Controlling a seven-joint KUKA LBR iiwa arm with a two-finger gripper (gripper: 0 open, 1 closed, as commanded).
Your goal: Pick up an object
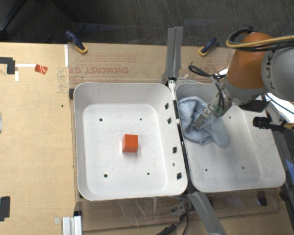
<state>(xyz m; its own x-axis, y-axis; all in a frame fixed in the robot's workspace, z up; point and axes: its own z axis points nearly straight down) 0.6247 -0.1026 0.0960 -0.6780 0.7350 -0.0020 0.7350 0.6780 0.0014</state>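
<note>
Two shallow white bins were seen side by side on the desk (29, 131), viewed from above at a slant. An orange block (130, 143) was pictured lying alone near the middle of the left bin (85, 146), well apart from the arm. In the right bin (255, 165), a crumpled pale blue cloth (201, 124) was shown bunched against the bin's far left corner, close to the divider between the two bins. The grey arm, marked by its orange band (250, 67), was seen reaching in from the right, with the end effector (202, 120) lowered onto the upper part of the cloth. Its tips were seen against the folds of the fabric, but whether they were spread or pressed together could not be told, nor whether any cloth was caught between them. Blue and yellow clamps (76, 40) were pictured at the far edge of the brown board behind the bins, and a small red tag (40, 69) was shown on the wooden surface to the left.
</note>
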